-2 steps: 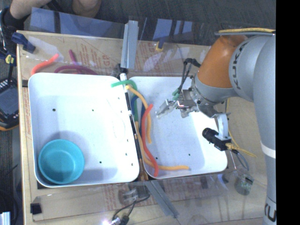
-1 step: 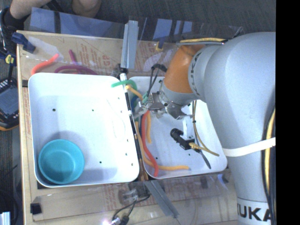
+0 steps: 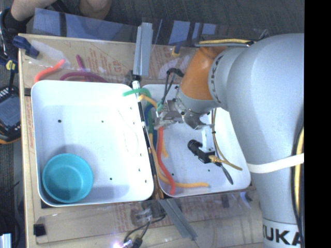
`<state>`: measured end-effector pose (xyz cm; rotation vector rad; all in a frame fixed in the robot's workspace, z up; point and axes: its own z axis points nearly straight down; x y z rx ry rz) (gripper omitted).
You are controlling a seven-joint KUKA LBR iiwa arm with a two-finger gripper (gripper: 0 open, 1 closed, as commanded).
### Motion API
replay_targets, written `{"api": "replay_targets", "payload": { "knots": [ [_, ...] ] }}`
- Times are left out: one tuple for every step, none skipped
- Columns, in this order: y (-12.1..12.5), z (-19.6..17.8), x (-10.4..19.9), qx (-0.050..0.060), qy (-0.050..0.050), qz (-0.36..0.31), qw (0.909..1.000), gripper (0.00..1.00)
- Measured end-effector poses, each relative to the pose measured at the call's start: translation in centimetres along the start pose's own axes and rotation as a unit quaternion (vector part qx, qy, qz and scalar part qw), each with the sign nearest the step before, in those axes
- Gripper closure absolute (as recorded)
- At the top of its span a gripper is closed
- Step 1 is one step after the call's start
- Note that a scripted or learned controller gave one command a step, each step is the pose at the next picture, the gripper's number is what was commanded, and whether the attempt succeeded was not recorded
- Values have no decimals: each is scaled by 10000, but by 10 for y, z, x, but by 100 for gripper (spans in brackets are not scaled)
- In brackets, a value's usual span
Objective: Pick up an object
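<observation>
"KUKA" in white letters on the grey arm (image 3: 269, 102), reddish bench (image 3: 93, 56) print unreadable

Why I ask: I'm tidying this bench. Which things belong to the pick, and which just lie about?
In the job: tool; long red rubbery strip, orange strip and green strip in the right white bin.
Lying about: blue round plastic bowl in the left white bin; pink tubing on the bench.
</observation>
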<state>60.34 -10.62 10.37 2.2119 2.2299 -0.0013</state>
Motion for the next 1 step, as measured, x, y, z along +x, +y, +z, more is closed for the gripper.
{"api": "replay_targets", "payload": {
  "knots": [
    [-13, -136, 37, 14, 8, -1199, 9928, 100]
  ]
}}
